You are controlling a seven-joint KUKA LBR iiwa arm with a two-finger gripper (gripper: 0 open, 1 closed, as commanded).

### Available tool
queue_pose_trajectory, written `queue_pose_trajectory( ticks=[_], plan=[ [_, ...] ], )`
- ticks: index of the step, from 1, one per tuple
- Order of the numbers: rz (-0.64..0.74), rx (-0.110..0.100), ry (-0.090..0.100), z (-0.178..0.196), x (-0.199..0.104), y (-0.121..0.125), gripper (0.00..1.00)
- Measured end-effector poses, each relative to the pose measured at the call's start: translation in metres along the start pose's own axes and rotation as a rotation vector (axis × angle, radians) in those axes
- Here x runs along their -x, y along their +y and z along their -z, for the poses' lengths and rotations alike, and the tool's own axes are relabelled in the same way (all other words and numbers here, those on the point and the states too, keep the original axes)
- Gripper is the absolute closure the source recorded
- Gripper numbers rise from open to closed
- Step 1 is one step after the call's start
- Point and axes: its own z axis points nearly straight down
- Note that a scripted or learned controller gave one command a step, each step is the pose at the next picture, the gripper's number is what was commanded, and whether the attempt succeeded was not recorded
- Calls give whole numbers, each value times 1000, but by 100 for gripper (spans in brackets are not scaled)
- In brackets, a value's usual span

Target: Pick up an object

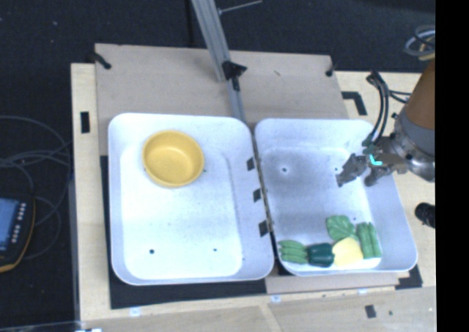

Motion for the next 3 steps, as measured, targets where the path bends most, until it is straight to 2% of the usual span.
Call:
queue_pose_trajectory(
  ticks=[1,3],
  plan=[
    [0,0,0,0,0,0,0],
    [0,-3,0,-98,-10,-4,0]
  ],
)
